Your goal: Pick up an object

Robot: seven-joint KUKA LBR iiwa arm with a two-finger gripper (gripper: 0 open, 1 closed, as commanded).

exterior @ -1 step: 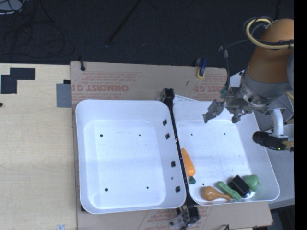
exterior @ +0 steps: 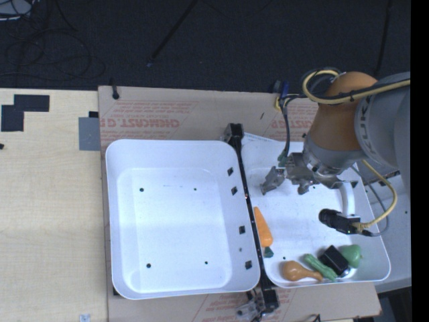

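Camera view: arm (exterior: 348,129) bent downward, fingers (exterior: 288,181) spread over right bin (exterior: 375,260).

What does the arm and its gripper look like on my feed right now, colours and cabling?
The arm is grey with a rounded orange band above the wrist. A yellow cable loops over that band, and another yellow one trails down the arm's side. The gripper is grey metal.

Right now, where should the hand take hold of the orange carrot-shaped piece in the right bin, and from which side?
Probably across the middle of the orange carrot-shaped piece, coming from above. It lies flat and long beside the divider between the bins, so the fingers should close across its narrow width, one on the open side.
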